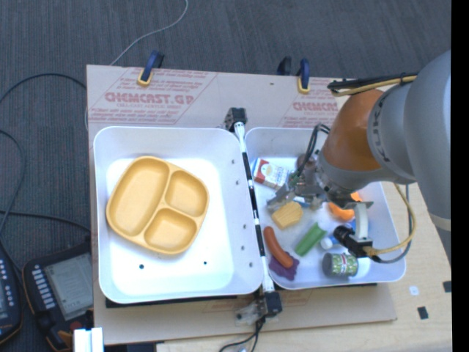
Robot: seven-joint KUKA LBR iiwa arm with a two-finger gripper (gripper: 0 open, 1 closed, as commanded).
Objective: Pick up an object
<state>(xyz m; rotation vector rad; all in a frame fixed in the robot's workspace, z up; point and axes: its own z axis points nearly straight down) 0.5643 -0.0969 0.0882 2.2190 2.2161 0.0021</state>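
My gripper [288,196] reaches down into the right bin [388,273], near its left-middle. It hovers just above a yellow wedge-shaped block [287,215] and just below a red and white carton [270,173]. I see nothing held in it. Close by lie a green stick [310,239], a red sausage [276,245], a purple piece [286,268], an orange object [340,212] and a small jar with a green label [341,264]. The arm's wrist hides part of the bin's right middle.
The left bin [117,277] holds a yellow three-compartment plate [157,204]. A black divider rail [249,189] runs between the bins. Blue clamps [152,63] grip the board's far edge. A blue item [363,223] lies beside the orange one.
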